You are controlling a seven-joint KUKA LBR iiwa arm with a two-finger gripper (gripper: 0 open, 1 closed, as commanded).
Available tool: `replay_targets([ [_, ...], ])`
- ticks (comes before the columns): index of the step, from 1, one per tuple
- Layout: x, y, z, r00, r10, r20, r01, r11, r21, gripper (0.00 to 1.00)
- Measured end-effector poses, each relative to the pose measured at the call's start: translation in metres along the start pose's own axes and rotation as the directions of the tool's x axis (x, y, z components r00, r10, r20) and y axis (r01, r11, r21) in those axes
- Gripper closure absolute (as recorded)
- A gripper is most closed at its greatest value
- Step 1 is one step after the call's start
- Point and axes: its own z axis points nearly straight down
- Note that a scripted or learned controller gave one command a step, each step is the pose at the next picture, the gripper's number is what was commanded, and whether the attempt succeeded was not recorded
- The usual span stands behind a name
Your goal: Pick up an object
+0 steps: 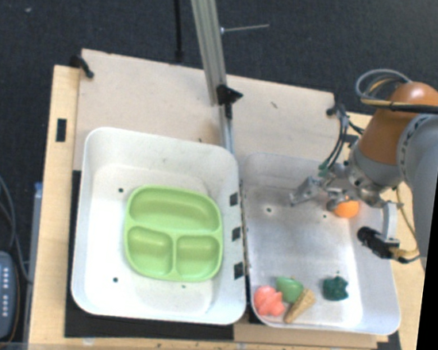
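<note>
1. i see the arm (401,130) reaching in from the right, its orange band above the wrist, with the gripper (325,191) low over the far part of the right bin (377,311).
2. whether the gripper is open, closed or gripping something, i cannot tell from this slanted view; the metal parts at its tip are too small and cluttered to read.
3. an orange ball (346,208) sits just beside the gripper, on its right and a touch nearer to the camera, tucked under the wrist. it looks to be touching or nearly touching the tool body, but i cannot say it is between the gripper's tips.
4. the other loose things lie well apart from the gripper, all toward the near edge of the same bin.
5. a dark green piece (336,288) lies nearer the camera than the gripper and slightly right of it.
6. a light green piece (289,287) lies nearer the camera than the gripper, a little left of it, touching a tan cone (301,307) that leans against the bin's near wall.
7. a pink piece (268,300) rests just left of that cone, in the near left corner of the bin.
8. far left of the gripper, the left bin (109,156) holds a green divided tray (173,233) lying flat in its middle.
9. a slanted metal post (208,41) rises beyond the bins, up and left of the gripper.
</note>
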Motion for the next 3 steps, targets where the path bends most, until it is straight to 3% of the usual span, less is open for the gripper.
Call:
replay_targets([
  [1, -0.002, 0.001, -0.015, 1.0, 0.0, 0.004, 0.0, 1.0, -0.006, 1.0],
  [3, -0.001, 0.004, -0.125, 1.0, -0.001, 0.01, 0.001, 1.0, -0.009, 1.0],
])
